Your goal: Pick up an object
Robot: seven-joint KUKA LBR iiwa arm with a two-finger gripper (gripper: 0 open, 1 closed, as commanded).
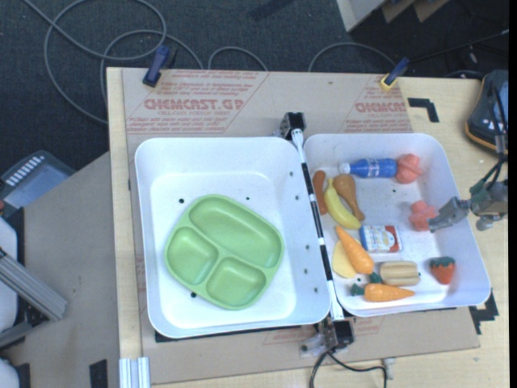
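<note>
The grey metal claw (446,214) sits at the right edge of the right shallow white plastic bin (464,253), just beside a pink toy piece (420,214); whether it is open or closed cannot be told. That bin holds a yellow plastic banana (342,208), two orange toy carrots (355,251), a blue bottle (371,168) and a red strawberry (443,270). A green three-compartment plate (224,250) lies in the left white bin (153,217).

We see a green divided plate (224,251) in the left bin (153,217); the right bin (464,241) holds toy food: banana (341,208), carrots (355,250), bottle (371,168), strawberry (443,270). Our gripper (449,214) hovers at its right rim.
</note>
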